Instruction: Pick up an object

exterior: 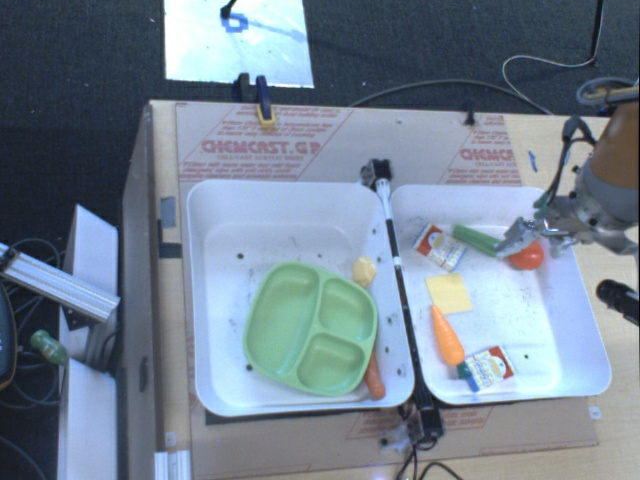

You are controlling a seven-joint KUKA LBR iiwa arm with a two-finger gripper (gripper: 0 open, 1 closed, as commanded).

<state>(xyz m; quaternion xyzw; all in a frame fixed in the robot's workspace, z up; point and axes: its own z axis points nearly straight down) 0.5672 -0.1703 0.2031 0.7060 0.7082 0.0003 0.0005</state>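
Observation:
In the right bin (580,318) lie a red tomato-like object (529,258), a green stick-shaped piece (476,238), a small red-and-white carton (440,247), a yellow cheese slice (449,293), an orange carrot (447,336) and a second carton (487,368). My gripper (528,239) reaches in from the right and sits low, directly over the red object, close to the green piece's right end. The gripper body hides the contact with the red object.
The left bin (215,268) holds a green divided plate (312,326), a small yellow item (364,270) and an orange piece (374,378) by the divider. A black rod (392,248) runs along the seam between the bins.

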